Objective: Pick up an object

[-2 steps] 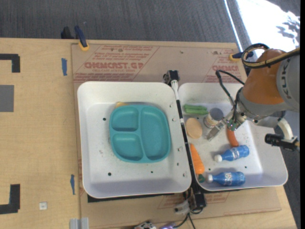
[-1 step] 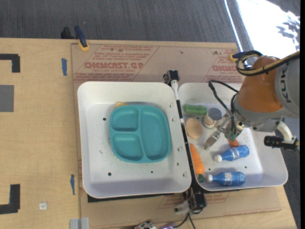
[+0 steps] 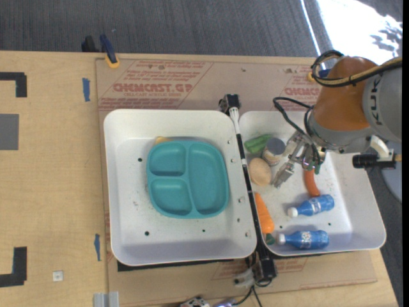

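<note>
- Over the right-hand bin (image 3: 358, 232), the gripper (image 3: 289, 167) hangs low above the floor of the bin, reaching in from the right under the arm's orange band (image 3: 339, 101).
- Its two metal fingers (image 3: 282, 174) stand a little apart with nothing seen between them; they point down and to the left, toward the bin's inner wall.
- Just left of the fingertips lies a tan egg-shaped object (image 3: 259, 171), close to them, though whether they touch it I cannot tell.
- Above that sits a green piece (image 3: 256, 144), and beside it a small grey round thing (image 3: 275, 147), partly hidden by the gripper.
- An orange carrot (image 3: 264, 214) lies along the left wall of this bin, below the egg-shaped object.
- A second, darker orange piece (image 3: 311, 183) lies just right of the fingers, pointing down toward the bottles.
- Two blue bottles lie on their sides near the front: the upper bottle (image 3: 313, 206) slants up to the right, and the lower bottle (image 3: 303, 238) lies almost level near the front rim.
- Alongside, the left-hand bin (image 3: 121, 222) holds a teal divided plate (image 3: 188, 178) with three compartments, lying flat near its middle.
</note>
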